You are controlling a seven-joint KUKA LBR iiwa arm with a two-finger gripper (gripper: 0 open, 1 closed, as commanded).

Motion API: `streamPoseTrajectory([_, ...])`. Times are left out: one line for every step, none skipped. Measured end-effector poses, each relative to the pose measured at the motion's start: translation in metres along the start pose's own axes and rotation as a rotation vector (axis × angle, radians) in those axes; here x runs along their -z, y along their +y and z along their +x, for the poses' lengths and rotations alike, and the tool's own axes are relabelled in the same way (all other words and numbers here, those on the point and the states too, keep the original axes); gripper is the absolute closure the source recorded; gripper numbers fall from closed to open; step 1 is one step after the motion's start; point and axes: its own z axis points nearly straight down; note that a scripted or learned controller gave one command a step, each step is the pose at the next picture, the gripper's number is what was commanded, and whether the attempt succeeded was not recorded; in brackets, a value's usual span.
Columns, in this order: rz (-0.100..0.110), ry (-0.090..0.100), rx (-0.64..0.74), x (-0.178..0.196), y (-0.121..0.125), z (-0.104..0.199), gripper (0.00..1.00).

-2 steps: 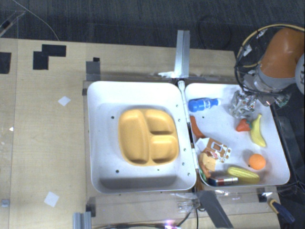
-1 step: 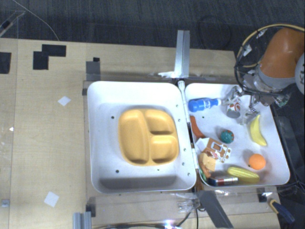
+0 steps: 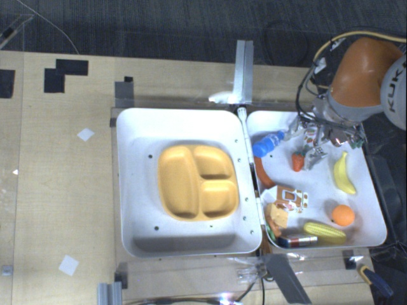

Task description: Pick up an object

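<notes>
Pale wooden bench under you, two white bins on it: left bin holds a yellow divided tray, right bin a jumble. Nearest lies a yellow corn cob, then an orange ball, then a banana. Farther back, the gripper hangs right over a small carrot, which stands roughly upright in view, long axis near-to-far. It looks light, stiff and slick, so pinch across its middle. Whether the gripper is clenched, you can't tell.

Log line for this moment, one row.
arm: over right bin | gripper: above small carrot | grasp: unconfirmed | left bin: yellow divided tray
</notes>
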Motion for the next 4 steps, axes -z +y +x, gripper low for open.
streamPoseTrajectory([0.020,0.041,-0.342,0.008,0.034,-0.017,0.00])
streamPoseTrajectory([0.005,-0.003,-0.544,0.041,-0.045,0.001,0.00])
streamPoseTrajectory([0.000,0.005,-0.568,-0.017,0.014,-0.011,0.00])
streamPoseTrajectory([0.002,0.005,-0.604,-0.018,-0.030,0.006,0.00])
